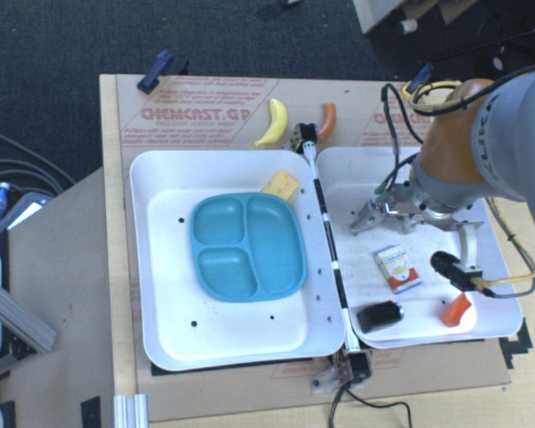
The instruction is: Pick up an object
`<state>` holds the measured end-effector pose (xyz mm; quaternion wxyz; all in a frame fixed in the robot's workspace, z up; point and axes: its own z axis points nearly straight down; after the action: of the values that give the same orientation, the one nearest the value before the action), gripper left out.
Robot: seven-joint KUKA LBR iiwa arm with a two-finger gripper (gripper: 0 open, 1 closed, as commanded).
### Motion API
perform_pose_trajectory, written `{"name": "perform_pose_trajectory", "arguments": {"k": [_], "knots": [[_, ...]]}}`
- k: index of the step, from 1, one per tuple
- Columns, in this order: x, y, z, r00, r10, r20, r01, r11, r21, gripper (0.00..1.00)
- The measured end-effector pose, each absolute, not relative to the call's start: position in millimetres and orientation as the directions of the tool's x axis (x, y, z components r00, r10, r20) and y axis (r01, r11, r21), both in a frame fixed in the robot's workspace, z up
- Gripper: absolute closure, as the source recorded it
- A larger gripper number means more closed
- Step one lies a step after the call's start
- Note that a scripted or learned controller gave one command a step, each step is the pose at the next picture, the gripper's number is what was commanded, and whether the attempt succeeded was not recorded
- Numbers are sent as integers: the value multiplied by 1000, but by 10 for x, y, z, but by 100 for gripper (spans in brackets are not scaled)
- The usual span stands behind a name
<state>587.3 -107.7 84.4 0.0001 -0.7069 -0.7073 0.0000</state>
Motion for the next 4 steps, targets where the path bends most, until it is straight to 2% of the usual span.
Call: {"name": "perform_pose_trajectory", "arguments": {"k": [1,2,3,4], "knots": [[6668,-1223,851,-1,1000,0,1000,1,1,0],[5119,-1159,840,1,1000,1,1000,-1,-3,0],[5121,-1155,938,1,1000,1,1000,-1,-2,100],[5211,-356,2013,-1,1000,1,1000,1,0,100]]}}
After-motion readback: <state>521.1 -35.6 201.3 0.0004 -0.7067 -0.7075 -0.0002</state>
